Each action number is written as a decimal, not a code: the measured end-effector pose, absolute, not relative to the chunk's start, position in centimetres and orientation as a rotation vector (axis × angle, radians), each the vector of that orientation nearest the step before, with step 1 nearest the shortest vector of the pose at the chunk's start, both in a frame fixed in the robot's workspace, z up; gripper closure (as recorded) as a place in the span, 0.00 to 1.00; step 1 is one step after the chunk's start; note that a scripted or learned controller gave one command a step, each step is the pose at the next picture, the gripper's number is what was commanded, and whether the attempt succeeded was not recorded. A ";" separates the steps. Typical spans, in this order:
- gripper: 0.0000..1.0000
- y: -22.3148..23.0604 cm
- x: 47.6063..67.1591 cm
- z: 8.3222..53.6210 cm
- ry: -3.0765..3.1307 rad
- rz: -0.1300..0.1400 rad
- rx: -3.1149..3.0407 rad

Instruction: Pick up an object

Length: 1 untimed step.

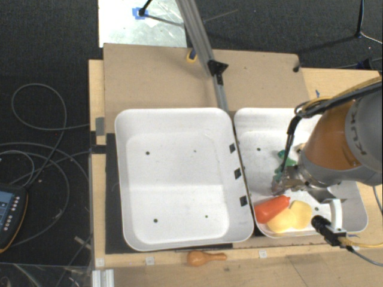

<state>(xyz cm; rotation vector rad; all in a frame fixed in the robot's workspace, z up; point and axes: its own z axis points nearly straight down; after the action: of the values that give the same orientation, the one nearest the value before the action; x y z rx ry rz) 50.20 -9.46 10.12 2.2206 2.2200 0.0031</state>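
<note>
the nearest candidates for picking are a red-orange tapered object (273, 207), smooth and carrot-like, and a pale yellow rounded lump (291, 217) touching its right end; both lie in the right bin (258, 130), just below the gripper (283, 183) toward the bin's near rim. a small green object (281, 158), partly hidden, sits just above the gripper against the bin floor. the gripper itself is a dark, cluttered metal mass low over the bin; whether it is open or closed cannot be told, and nothing is visibly held. right of it rises the wrist with its glossy orange band (332, 139) and grey shell, with black cables looping over the top. left of the gripper, beyond the dividing rim, lies the left bin (125, 160), matte white with rounded corners and a few dark dots. further down-left, on the brown bench (257, 76) edge, rests a small tan wooden pear-shaped piece (205, 257).
</note>
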 end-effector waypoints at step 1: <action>1.00 -9.1 49.5 15.6 2.224 0.007 2.212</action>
<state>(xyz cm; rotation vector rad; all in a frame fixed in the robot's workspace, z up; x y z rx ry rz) 49.52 -9.06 15.64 2.2117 2.2238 0.0068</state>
